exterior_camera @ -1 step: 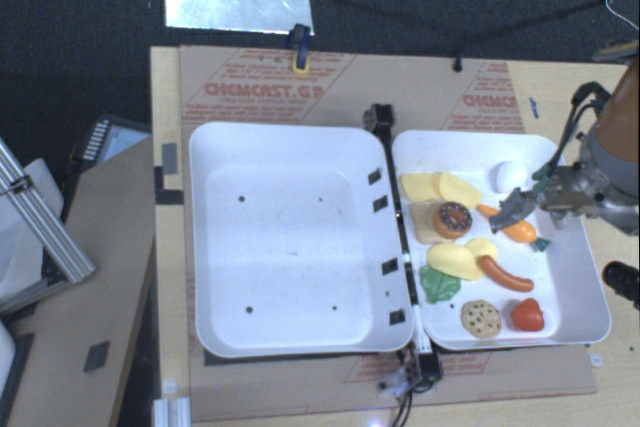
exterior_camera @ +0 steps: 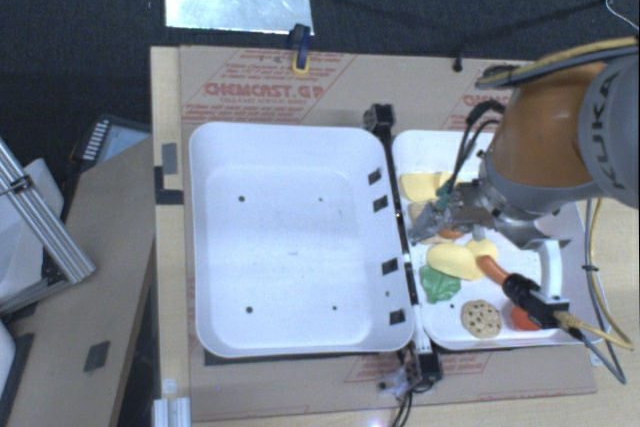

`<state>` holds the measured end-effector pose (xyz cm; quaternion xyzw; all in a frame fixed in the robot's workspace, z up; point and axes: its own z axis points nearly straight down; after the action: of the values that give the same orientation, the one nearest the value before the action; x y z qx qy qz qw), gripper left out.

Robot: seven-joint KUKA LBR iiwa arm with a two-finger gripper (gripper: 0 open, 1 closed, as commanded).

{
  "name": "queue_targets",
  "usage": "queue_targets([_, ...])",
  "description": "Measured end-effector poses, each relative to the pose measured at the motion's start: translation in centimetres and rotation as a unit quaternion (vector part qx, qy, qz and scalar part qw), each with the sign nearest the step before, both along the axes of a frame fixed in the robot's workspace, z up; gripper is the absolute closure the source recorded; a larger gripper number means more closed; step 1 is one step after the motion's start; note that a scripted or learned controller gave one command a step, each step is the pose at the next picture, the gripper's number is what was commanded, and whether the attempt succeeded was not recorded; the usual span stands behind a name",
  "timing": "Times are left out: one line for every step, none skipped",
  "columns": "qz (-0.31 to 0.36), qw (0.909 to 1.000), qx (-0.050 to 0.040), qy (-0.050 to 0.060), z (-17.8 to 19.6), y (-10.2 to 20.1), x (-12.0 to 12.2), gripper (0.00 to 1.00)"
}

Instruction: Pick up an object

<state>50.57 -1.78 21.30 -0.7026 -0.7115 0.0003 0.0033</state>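
The things to be picked lie in the right bin (exterior_camera: pixel 415 147), heaped toward its near half. A pale yellow piece (exterior_camera: pixel 421 185) lies toward the far side, next to the divider (exterior_camera: pixel 396 215) between the two bins. Nearer the camera than that is a second yellow piece (exterior_camera: pixel 455 261), with a green leafy piece (exterior_camera: pixel 438 284) touching its near edge. A round cookie (exterior_camera: pixel 481 318) sits nearest the bin's front rim, and an orange, carrot-like piece (exterior_camera: pixel 489 267) lies just beside the second yellow piece on the side away from the divider. A red bit (exterior_camera: pixel 522 319) shows beside the cookie.

The claw (exterior_camera: pixel 432 218) is down inside the right bin, between the two yellow pieces and close to the divider. Its tips are lost in grey metal and wrist clutter, so I cannot tell how it is set, nor whether anything is caught in it. A small orange patch shows just below it, but what that belongs to is unclear.

As a judgement, the approach into the bin is done; a secure grasp and the lift are not shown and likely remain. The left bin (exterior_camera: pixel 290 235) sits on the worktop (exterior_camera: pixel 250 80) across the divider.
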Motion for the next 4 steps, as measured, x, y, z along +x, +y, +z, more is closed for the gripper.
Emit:
queue_targets([0.002,0.9999,0.0019,-0.012,14.8,10.8,1.4,0.0])
queue_targets([-0.003,1.0,-0.0014,-0.005,15.1,10.0,1.3,1.0])
queue_targets([0.0,1.0,0.0003,-0.006,20.5,16.1,-2.0,1.0])
queue_targets([-0.008,1.0,-0.0022,-0.003,19.0,11.2,-1.9,1.0])
